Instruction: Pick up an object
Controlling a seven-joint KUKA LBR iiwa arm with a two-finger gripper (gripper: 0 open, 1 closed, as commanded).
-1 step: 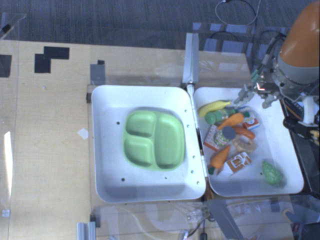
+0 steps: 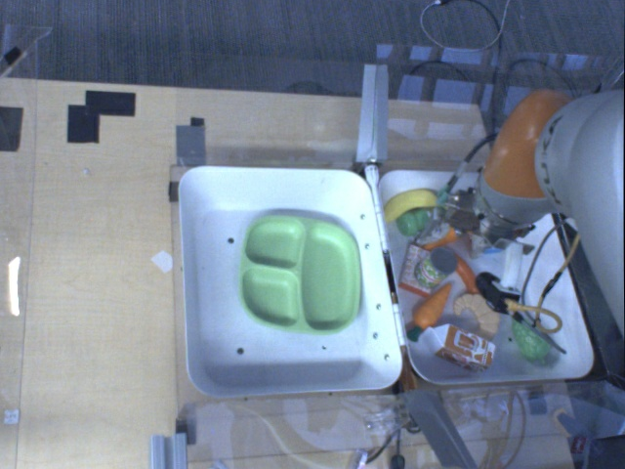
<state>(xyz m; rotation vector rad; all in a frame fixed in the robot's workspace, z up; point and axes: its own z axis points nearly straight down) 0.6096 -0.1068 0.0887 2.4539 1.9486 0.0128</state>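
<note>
**Arm low over the right bin, toy food just below its wrist**

The desk [image 2: 88, 291] carries two white bins. The left bin [image 2: 210, 262] holds a green divided tray [image 2: 301, 272]. The right bin [image 2: 576, 355] holds the loose things: a yellow banana [image 2: 408, 202] at its upper left corner, a small green piece [image 2: 413, 222] just beneath it, a printed card packet [image 2: 424, 267], an orange carrot [image 2: 432, 306], a second carrot [image 2: 466, 277], a small printed box [image 2: 467, 347] near the bottom edge and a green leafy piece [image 2: 532, 341] at the lower right.

The gripper [image 2: 459, 225] hangs over the upper middle of the right bin, under the orange band of the arm [image 2: 547, 154]. Its tip is lost among dark cables and clutter, so whether it is spread or closed cannot be told, and nothing can be seen held.

The nearest candidates appear to be the packet and the second carrot, both just toward the camera from the tip. The lower carrot lies well clear, its long axis slanting from lower left to upper right, so a grasp across that axis would probably suit it best
</note>
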